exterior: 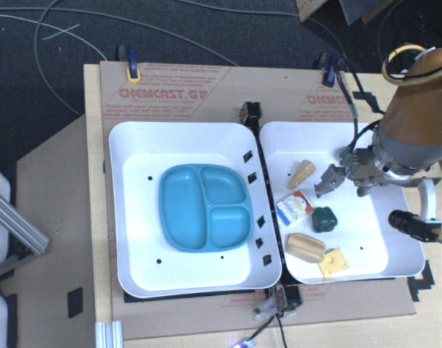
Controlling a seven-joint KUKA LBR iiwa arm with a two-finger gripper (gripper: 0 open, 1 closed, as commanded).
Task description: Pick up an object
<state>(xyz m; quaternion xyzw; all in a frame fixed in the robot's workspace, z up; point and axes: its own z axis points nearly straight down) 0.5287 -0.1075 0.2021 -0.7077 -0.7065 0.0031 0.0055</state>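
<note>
Overhead, left to right, as a KUKA arm works a pick-up at a two-bin bench.

Left bin (126, 216): a shallow white tray holding a blue divided plate (205, 207), three compartments, lying flat near the middle, well apart from the gripper.

Divider: the two bins meet along a dark seam with black clips; anything pushed against this wall would be hard to close on.

Right bin (366, 259): five small items clustered in its left half.

Beige wedge (303, 173): lies highest in the cluster, just left of the gripper.

White packet (294, 208): a small red-and-blue printed wrapper, flat, below the wedge.

Dark green block (324, 220): just right of the packet, below the gripper and the nearest candidate.

Tan roll (305, 247): lies along the near rim, touching or nearly touching the yellow wedge (334, 262) at its right.

Gripper (337, 177): hangs above the right bin, between the beige wedge and the green block, nothing visible between its fingers; whether they are spread or pressed together cannot be told from this angle.

Risk, crowding: the items sit close, so a descent between them could, in my judgement, nudge two and grasp neither.

Risk, shape: the green block looks small and rounded and may squirt out of a pinch; the flat packet offers little to grip.

Risk, aim: coming down over bare floor would likely close on nothing.
</note>
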